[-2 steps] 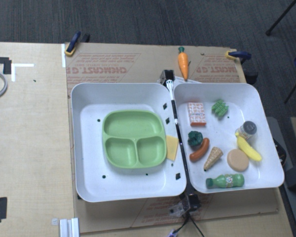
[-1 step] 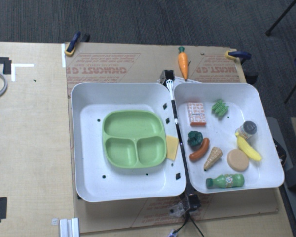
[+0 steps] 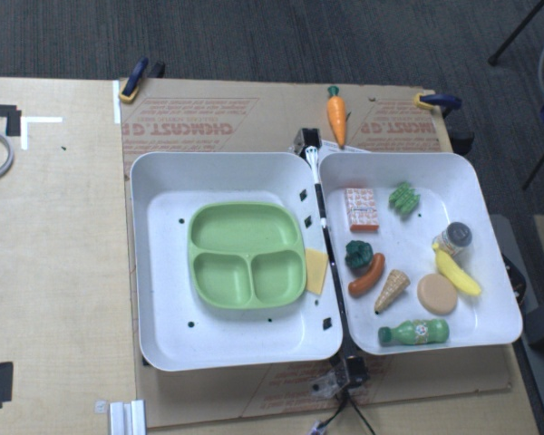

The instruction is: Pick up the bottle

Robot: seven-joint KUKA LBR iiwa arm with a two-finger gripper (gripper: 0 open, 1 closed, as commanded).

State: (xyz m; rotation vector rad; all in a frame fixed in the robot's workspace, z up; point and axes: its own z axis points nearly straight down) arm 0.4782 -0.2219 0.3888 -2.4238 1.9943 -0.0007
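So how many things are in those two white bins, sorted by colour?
Green: 4 (divided plate, bottle, leafy piece, broccoli)
Yellow: 2 (cheese slice, banana)
Red or orange: 2 (patterned box, sausage)
Tan: 2 (cone, round bun)
Grey: 1 (small jar)
Total: 11

A carrot lies outside the bins.

The green bottle [image 3: 413, 333] lay on its side against the right bin's near wall [image 3: 453, 341], open from above. Close behind it stood the cone [image 3: 390, 290] and tan disc [image 3: 437, 294], with the banana [image 3: 458, 273] beyond; room lay open at its cap end.
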